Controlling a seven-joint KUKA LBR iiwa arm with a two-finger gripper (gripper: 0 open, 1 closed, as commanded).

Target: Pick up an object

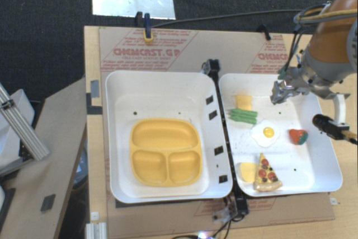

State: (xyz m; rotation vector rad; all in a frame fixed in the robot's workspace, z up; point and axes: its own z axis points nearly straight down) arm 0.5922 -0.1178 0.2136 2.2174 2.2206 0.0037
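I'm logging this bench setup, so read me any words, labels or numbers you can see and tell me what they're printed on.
"CHEMCAST GP", in red, on the brown protective sheet behind the left bin.
A second red print of the same kind on the sheet behind the right bin, partly hidden by the arm; too blurred to read fully.
No other readable text on the toy food or the yellow tray.

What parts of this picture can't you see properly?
- Gripper: small and blurry in the camera view, so its fingers can't be judged.
- Arm: cut off by the right edge.
- Yellow block: partly covered by the pizza slice.
- Right bin: its upper right corner is hidden under the arm.
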